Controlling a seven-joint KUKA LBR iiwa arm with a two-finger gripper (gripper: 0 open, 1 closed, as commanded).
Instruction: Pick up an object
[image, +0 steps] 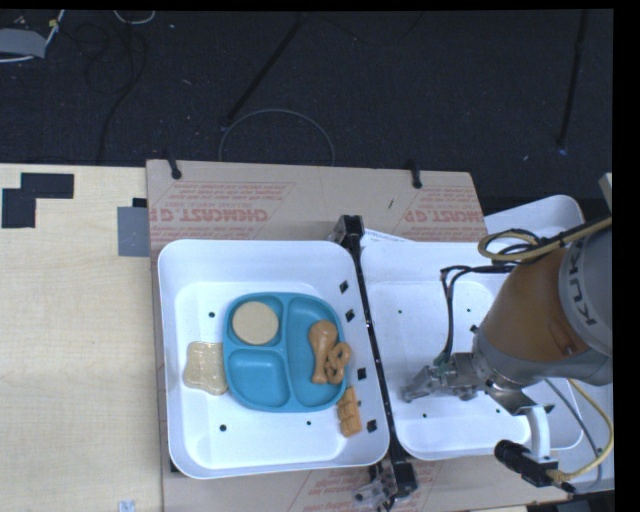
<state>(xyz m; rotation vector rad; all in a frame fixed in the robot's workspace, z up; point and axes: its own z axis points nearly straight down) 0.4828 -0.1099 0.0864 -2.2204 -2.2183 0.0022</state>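
on the bench we see two white bins side by side. the left bin (190, 290) holds a blue tray (270, 385) with a round tan piece (254, 322) and a pretzel-like piece (328, 352); a pale piece (206, 367) lies beside it. the gripper (425, 385) sits low in the right bin (420, 300); we cannot tell its state.

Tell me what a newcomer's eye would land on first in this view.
The bright blue divided plate in the left bin stands out most, with a round tan disc in its upper-left compartment and a pretzel-like brown piece in its right one. Next comes the grey and orange arm reaching in from the right, its gripper low over the right bin.
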